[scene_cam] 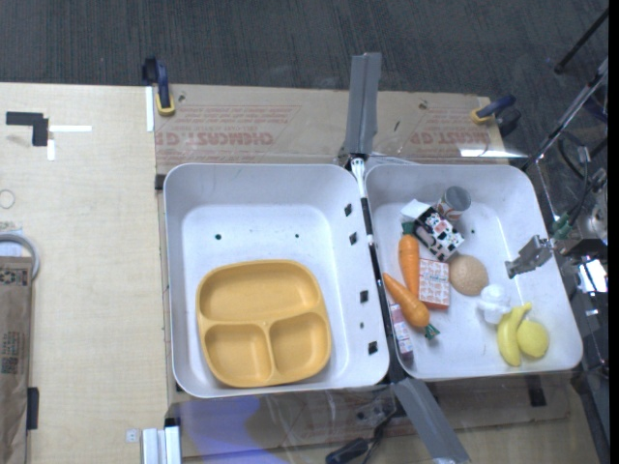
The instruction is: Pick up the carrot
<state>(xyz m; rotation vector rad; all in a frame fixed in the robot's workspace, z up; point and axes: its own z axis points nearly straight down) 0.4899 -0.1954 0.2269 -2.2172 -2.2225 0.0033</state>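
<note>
Two carrots sat in the right bin [542,206], left side: one upright [409,265], one slanted [407,301] below it, tips nearly touching. The hand [530,255] hovered at the bin's right wall, well apart from both; couldn't tell its grip state, nothing seen betw. the fingers. Risk: clutter — a snack packet [434,283] touching the carrots, so a grab could snag the wrong item. White bins on a pale wood bench [77,259], dark carpet [242,17] beyond.

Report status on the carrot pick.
End effector at right bin's right edge, holding nothing. Two carrots lie untouched at bin's left. Snack packet alongside.
</note>
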